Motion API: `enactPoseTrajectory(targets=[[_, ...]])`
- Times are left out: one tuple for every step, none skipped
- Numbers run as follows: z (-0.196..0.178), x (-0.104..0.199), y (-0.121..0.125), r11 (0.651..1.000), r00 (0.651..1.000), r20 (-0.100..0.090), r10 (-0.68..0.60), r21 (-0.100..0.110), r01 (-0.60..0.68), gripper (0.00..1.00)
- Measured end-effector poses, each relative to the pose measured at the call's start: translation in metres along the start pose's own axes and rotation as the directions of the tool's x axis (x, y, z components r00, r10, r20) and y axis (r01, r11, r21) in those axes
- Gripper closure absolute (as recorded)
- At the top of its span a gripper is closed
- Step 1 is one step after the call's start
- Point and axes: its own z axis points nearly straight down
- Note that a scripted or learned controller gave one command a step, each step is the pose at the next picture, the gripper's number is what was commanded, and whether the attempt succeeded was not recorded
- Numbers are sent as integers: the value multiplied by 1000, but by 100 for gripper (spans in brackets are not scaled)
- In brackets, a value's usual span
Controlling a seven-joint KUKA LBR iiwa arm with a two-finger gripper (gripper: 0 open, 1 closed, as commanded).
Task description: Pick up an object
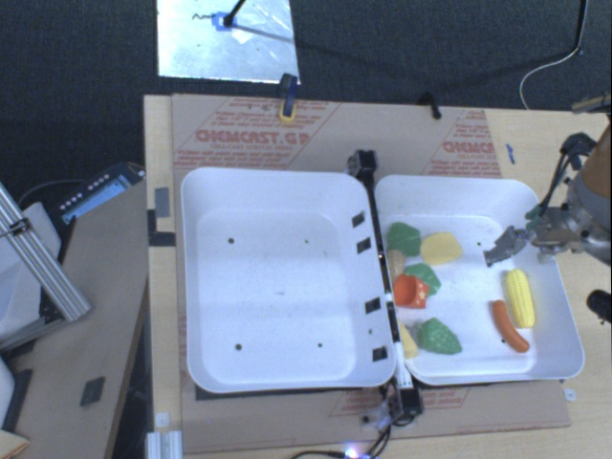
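Two white bins side by side on the counter (316, 127): left bin (277, 280) bare, right bin (459, 208) holding toy food. Gripper (499, 252) hovering over the right bin's right half, finger state impossible to tell. Just below it, yellow corn (519, 296) beside an orange carrot (510, 326); leftward, green lettuce (403, 239), yellow lemon (441, 249), red pepper (410, 292).

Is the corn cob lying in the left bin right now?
No: the corn cob lies in the right bin, beside the orange sausage and just below the gripper.
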Motion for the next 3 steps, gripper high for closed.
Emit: enactPoseTrajectory(targets=[[73,64,53,1000,1000,-4,-8,3,8,0],[136,79,101,1000,1000,1,-4,-4,4,0],[132,45,55,1000,1000,1,4,-3,-4,0]])
